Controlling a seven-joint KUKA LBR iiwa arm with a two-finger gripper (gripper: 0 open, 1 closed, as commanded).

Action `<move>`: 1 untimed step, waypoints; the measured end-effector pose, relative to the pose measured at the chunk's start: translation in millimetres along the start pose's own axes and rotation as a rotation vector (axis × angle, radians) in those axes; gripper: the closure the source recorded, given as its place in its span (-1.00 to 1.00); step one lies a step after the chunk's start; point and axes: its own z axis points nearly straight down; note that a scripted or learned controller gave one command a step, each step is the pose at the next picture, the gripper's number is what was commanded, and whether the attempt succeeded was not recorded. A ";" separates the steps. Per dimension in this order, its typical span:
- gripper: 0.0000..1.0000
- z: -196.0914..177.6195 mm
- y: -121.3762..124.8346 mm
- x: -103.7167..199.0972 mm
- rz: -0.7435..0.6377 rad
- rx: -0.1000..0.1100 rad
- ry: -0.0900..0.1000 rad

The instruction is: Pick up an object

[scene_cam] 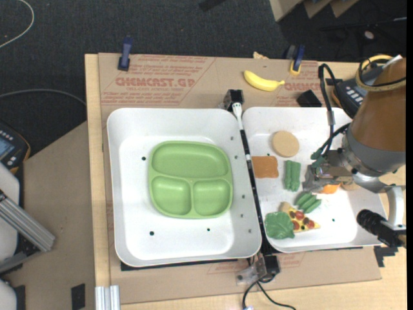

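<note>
Small orange toy piece [330, 188] in the right white bin [335, 118], just beside the gripper [321, 175].

Whether the fingers are released or clenched cannot be told (the wrist hides them). Near them lie a green pea pod [292, 174], a brown toast square [265, 167], a round tan cookie [285, 143] and a pizza slice [301, 220]; the left bin [122, 173] holds a green divided plate [191, 178].
</note>
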 end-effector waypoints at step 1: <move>1.00 -54.9 2.6 -102.2 0.003 -0.024 -0.008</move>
